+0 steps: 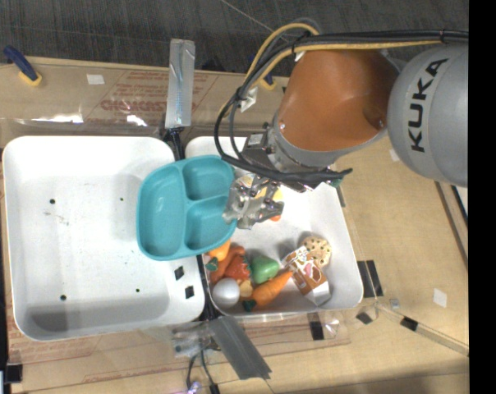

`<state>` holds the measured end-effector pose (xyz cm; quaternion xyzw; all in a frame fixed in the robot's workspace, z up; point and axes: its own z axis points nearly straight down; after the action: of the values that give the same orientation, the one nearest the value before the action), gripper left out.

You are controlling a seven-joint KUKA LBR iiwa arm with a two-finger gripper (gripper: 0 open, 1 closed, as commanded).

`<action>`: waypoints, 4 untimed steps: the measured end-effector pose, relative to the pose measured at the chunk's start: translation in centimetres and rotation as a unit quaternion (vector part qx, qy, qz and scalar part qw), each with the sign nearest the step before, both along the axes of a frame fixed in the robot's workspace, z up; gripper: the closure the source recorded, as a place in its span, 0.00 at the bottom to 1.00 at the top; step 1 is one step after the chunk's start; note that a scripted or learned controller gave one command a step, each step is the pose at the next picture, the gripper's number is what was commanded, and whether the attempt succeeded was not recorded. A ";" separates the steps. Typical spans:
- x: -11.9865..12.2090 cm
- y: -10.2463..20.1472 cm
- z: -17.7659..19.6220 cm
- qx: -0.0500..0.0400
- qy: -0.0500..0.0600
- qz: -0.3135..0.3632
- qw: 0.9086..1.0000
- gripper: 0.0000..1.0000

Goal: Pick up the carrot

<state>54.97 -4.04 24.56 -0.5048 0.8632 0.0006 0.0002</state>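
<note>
The orange carrot (273, 287) lies near the front of the right bin (334, 220), its tip pointing up and right, among other toy foods. My gripper (254, 202) hangs below the orange wrist band, over the middle-left of the right bin, right beside the teal plate's edge. It sits well above and behind the carrot. Nothing shows between its metal fingers.
A teal divided plate (187, 208) rests across the wall between the two bins. Around the carrot lie a white egg (227, 291), a green pepper (264, 267), orange-red pieces (232, 263) and a small printed carton (308, 271). The left bin (75, 220) stands alongside.
</note>
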 end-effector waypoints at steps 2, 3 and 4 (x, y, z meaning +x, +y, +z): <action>-7.3 4.1 -1.8 0.001 0.000 0.361 0.933 1.00; -7.2 7.5 -2.2 0.000 -0.003 0.501 0.865 1.00; -7.1 9.4 -2.7 -0.001 -0.005 0.623 0.782 1.00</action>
<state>47.87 5.33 21.86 -0.9327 0.3605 -0.0032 0.0037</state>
